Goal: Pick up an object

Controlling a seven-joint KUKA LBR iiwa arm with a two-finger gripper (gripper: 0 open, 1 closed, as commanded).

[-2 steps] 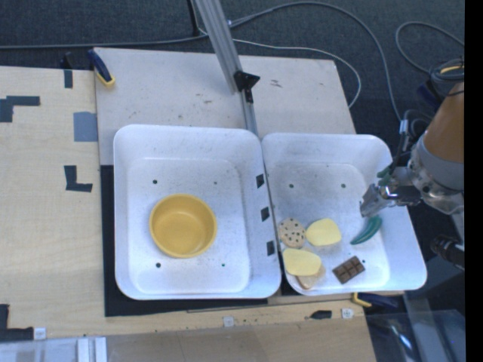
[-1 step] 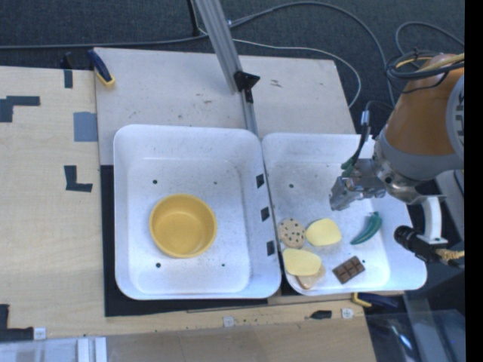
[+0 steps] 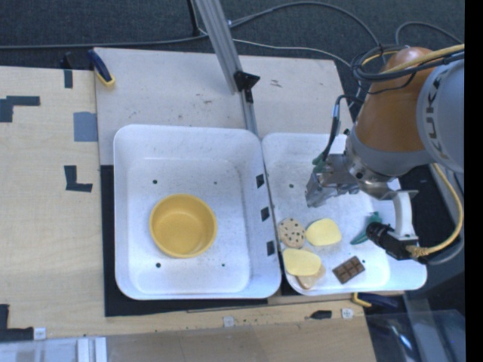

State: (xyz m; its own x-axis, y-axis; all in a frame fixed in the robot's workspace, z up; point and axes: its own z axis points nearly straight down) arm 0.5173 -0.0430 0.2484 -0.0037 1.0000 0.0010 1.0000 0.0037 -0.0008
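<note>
my end effector [image 3: 326,189] hangs over the right bin [image 3: 290,153], just above the snacks; can't tell its state from here. cookie [image 3: 292,233] and chip [image 3: 324,232] sit right below it, probably my target. yellow bowl [image 3: 183,225] sits alone in the left bin [image 3: 181,138].

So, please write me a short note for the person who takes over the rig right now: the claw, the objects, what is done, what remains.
Claw: over the right bin, above the food items; nothing visible between its fingers. Whether it is open or shut cannot be told.
Right bin, near end: a round cookie, a yellow piece beside it, a second yellow piece, a tan piece partly under that one, and a brown chocolate square.
Left bin: a yellow bowl, upright.
Done: no pick yet.
Left: lower onto one item, grip it, lift.
</note>
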